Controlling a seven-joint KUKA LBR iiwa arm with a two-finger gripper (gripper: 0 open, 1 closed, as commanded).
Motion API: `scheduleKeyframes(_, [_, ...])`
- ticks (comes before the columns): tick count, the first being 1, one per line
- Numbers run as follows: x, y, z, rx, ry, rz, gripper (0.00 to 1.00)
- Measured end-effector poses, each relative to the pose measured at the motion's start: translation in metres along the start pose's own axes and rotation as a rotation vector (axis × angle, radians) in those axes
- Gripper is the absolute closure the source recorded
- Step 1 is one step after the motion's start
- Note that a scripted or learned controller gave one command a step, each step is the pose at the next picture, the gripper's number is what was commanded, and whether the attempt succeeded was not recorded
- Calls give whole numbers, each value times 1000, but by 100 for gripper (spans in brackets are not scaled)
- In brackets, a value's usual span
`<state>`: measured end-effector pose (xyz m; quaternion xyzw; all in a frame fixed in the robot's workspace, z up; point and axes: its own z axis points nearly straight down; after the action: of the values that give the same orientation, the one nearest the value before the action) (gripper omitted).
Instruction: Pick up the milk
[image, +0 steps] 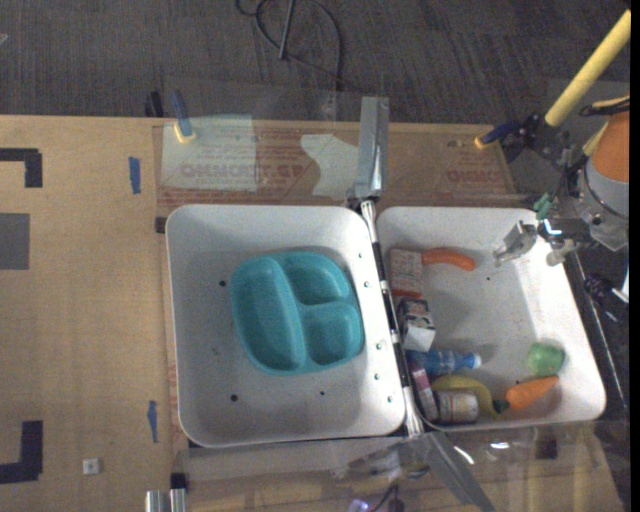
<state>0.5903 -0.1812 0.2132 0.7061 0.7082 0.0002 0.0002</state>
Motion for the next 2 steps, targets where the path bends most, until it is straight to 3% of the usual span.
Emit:
scheduleKeyframes(1, [0,1,-11,-4,-1,-1,100])
scheduleKeyframes(2, [40,2,103,0,0,106,100])
